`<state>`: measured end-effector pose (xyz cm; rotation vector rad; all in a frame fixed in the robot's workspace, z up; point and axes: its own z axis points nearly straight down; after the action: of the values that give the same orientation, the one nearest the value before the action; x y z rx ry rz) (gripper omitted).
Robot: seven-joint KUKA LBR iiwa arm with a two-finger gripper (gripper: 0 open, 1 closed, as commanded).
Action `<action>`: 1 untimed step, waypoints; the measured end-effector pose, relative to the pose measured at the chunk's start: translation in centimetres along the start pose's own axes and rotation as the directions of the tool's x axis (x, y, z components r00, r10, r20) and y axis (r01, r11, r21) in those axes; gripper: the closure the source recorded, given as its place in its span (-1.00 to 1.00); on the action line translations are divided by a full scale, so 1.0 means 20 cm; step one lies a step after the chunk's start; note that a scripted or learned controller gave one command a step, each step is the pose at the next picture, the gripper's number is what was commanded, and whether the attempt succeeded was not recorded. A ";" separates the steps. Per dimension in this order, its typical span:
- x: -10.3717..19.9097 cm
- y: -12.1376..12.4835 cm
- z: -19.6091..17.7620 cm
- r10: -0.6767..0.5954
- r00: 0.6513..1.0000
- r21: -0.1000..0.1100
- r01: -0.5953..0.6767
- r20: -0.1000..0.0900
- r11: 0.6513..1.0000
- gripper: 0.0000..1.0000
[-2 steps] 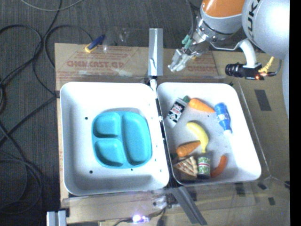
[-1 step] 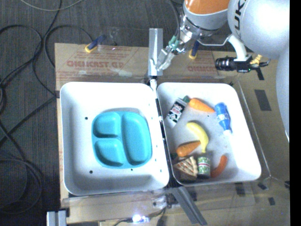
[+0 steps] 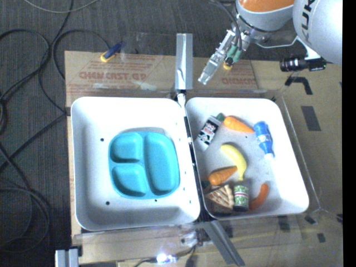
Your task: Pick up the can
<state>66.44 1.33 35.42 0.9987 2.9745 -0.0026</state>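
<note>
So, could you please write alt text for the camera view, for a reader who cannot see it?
A small green can stands near the front of the right bin, among a banana, carrots and a blue bottle. The gripper hovers beyond the bins. The left bin holds a blue divided tray.

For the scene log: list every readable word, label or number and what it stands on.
"KUKA", partly cut off, on the arm's grey housing.
Red print on the cardboard behind the bins: blurred, unreadable.
Labels on the can and the small carton: too small to read.
</note>
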 end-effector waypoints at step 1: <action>0.03 -0.22 0.79 0.018 1.000 0.000 -0.018 -0.003 1.000 1.00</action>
<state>63.33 -1.91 19.55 1.0261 2.9681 -0.0014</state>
